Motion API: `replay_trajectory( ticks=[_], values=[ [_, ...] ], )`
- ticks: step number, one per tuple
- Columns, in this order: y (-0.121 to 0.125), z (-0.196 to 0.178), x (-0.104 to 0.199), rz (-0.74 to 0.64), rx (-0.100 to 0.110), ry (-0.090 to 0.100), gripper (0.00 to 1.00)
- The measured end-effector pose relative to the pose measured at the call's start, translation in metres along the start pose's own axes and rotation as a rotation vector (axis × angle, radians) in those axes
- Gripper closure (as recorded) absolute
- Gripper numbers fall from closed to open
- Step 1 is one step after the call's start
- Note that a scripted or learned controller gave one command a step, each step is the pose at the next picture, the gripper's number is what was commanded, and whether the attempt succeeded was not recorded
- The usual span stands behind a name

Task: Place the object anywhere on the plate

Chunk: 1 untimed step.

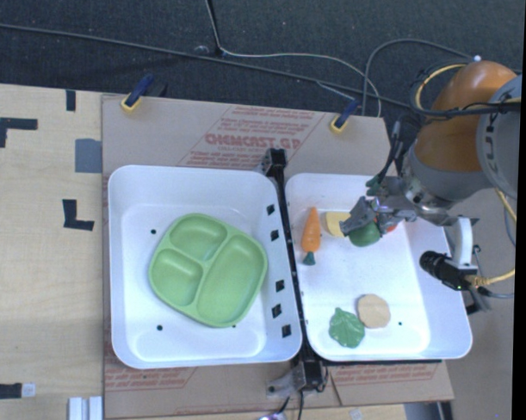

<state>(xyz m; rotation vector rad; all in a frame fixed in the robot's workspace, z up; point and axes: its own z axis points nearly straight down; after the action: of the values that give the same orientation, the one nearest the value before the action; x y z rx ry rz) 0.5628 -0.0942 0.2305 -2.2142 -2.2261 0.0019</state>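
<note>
You are at the pick-up step: your gripper sits clamped on a round green object over the right bin, well right of the green plate. Next you must carry it left across the divider and release over the plate.

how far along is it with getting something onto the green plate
Nothing looks done yet: the green plate in the left bin carries no object. In hand: the gripper sits low in the right bin at a green object; a grasp isn't clear. Left: lift, carry across, set down on the plate.
</note>
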Motion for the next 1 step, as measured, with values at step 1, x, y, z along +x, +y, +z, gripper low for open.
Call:
replay_trajectory(
  ticks=[1],
  values=[
    [0.0178, 0.0123, 0.0472, 0.0, 0.0, 0.0, 1.0]
  ],
)
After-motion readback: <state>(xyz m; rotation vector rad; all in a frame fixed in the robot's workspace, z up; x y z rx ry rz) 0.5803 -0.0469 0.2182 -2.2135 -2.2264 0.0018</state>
